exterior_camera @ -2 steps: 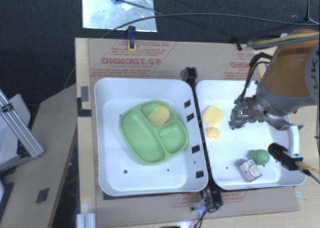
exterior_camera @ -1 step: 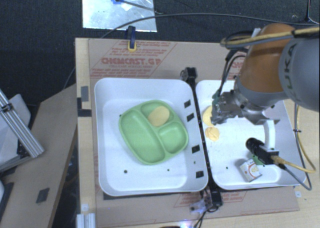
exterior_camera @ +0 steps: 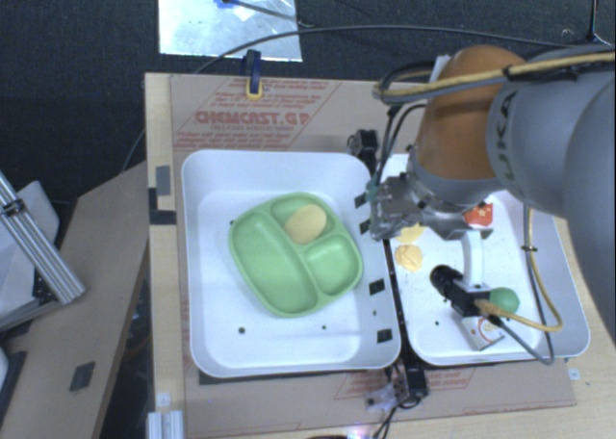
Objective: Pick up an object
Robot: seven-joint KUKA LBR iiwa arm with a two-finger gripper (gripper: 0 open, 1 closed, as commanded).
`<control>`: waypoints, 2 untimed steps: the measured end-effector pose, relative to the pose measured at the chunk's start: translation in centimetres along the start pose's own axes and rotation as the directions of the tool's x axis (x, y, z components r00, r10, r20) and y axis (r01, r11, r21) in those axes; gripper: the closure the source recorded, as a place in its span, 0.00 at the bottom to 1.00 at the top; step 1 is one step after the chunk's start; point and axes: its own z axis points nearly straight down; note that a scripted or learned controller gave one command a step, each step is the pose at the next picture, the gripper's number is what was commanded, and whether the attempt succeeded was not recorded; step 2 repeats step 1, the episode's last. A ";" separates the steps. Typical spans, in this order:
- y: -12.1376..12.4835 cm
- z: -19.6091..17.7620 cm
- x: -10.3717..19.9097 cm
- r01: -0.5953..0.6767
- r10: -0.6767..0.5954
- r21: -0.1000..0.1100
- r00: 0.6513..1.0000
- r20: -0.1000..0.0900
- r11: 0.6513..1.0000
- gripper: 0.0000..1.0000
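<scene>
Right bin's (exterior_camera: 568,326) near corner holds a green ball (exterior_camera: 503,299) and a small card.
Hand (exterior_camera: 390,219) hangs over the divider near a yellow piece (exterior_camera: 409,257); its grip I cannot tell. Closing there risks catching the bin wall and missing the piece.

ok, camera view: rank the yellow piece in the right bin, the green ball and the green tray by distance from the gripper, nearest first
Gripper sits at the right bin's left edge.
1. Yellow piece, right bin, just below the gripper.
2. Green tray, left bin, to the gripper's left.
3. Green ball, right bin, toward its front right.
</scene>
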 end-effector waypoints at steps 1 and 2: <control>0.7 0.8 5.3 0.000 0.000 0.000 1.000 0.000 1.000 1.00; 0.7 0.8 5.3 0.000 0.000 0.000 1.000 0.000 1.000 1.00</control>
